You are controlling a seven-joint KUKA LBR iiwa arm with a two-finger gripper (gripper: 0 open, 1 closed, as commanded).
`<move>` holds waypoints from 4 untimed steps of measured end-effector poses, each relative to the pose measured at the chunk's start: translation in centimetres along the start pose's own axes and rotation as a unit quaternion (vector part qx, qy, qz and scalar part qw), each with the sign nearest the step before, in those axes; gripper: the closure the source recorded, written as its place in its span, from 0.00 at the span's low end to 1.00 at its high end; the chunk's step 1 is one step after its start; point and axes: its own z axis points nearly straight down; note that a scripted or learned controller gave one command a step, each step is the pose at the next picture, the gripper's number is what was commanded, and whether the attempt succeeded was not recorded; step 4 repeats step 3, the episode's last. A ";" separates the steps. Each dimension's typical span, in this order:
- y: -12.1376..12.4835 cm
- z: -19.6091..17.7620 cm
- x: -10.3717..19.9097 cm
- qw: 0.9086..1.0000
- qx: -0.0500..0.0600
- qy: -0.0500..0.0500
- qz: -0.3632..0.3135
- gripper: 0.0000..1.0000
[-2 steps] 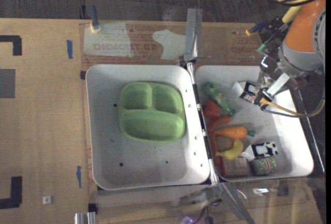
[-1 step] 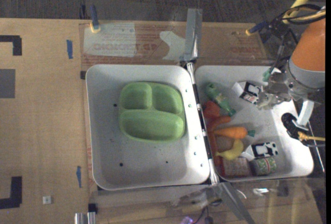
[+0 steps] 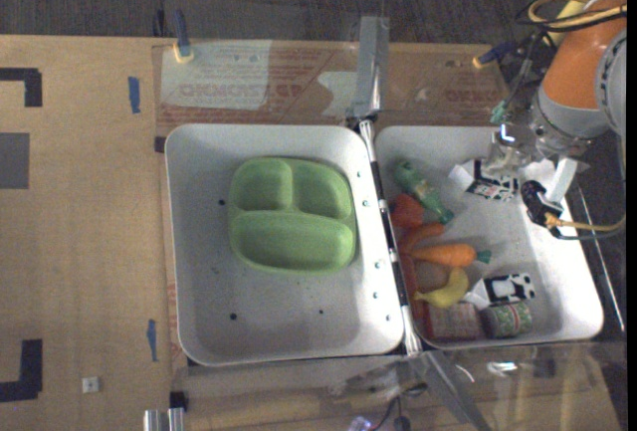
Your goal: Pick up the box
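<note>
In the left white bin (image 3: 189,250) you see a green plate (image 3: 293,214) with three parts, sitting a bit toward twelve o'clock from the middle. In the right white bin (image 3: 567,300) you find a green bottle (image 3: 422,190) toward eleven o'clock, a toy carrot (image 3: 453,254) near the middle, and a yellow banana (image 3: 445,294) just at six o'clock from the carrot. A small green can (image 3: 508,320) lies toward five o'clock, near the bin's edge.

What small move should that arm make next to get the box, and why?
Probably lower straight down. The gripper hangs at the right bin's far side, over a small black-and-white box, which lies apart from the toy food; I can't tell if it is gripped yet.
</note>
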 end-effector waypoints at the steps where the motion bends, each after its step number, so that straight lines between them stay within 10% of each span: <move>1: 0.1 0.7 -1.6 0.998 -0.002 0.006 0.059 1.00; 2: -4.1 -6.0 -0.8 0.987 0.020 -0.003 0.161 1.00; 4: -4.1 1.1 -2.4 0.981 0.021 -0.003 0.193 1.00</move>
